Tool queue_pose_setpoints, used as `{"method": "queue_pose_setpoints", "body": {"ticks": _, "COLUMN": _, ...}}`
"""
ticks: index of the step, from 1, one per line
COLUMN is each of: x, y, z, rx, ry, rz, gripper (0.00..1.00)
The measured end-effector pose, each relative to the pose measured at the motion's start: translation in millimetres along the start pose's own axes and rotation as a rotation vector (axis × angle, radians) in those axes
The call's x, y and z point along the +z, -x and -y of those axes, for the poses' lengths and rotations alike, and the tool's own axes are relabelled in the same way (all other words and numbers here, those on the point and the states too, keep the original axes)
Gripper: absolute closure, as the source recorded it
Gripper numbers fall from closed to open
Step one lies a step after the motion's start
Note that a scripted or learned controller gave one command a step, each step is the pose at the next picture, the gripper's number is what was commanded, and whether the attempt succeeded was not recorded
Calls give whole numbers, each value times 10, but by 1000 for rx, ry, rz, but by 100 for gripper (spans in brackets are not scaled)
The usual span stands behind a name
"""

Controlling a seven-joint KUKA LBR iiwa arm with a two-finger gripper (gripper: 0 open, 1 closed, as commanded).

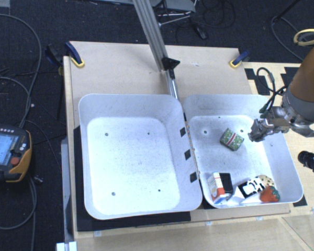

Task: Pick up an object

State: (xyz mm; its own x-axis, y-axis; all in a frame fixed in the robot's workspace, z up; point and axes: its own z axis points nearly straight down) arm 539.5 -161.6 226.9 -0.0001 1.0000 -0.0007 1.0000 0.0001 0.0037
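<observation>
clutter sits nearest the camera, bunched along the front edge of the right bin (pixel 282 156): a small carton (pixel 215 186) with red and white faces and a dark side, next to it a black-and-white patterned item (pixel 254 186) whose make i cannot tell, and touching that, at the bin's front right corner, a red strawberry-like toy (pixel 270 194). farther back in the same bin, well apart from that cluster and roughly at the bin's middle, lies a small green patterned block (pixel 232 139), tilted on its edge. just beside it, toward the bin's right wall, hangs the gripper (pixel 255 131), low over the bin floor, with the grey arm (pixel 303 95) and its orange band rising behind it out past the bin's right rim. nothing shows between its fingertips, and they are too dark and small to say whether the claw is spread or closed; i cannot tell. across the divide from the right bin lies the left bin (pixel 94 114), and beyond both, at the bench's far edge, a slanted metal pole (pixel 152 27). judging from this, the step in hand is the approach: the claw is near the green block but apart from it, so no pick has been made. the next move, i judge, calls for shifting toward the bin's centre until the block sits under the claw, lowering around it and closing; its tilt could let it slip or tip aside, so the alignment needs care.
</observation>
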Motion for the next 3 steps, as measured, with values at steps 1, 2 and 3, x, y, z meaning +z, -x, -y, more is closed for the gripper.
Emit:
{"method": "queue_pose_setpoints", "body": {"ticks": 1, "x": -263, "y": 1, "z": -6, "rx": 0, "ry": -2, "rz": 0, "gripper": 100}}
{"method": "queue_pose_setpoints", "body": {"ticks": 2, "x": -314, "y": -563, "z": -52, "rx": -5, "ry": -3, "rz": -2, "gripper": 100}}
{"method": "queue_pose_setpoints", "body": {"ticks": 3, "x": -322, "y": -1018, "z": -112, "rx": -4, "ry": -4, "rz": -2, "gripper": 100}}
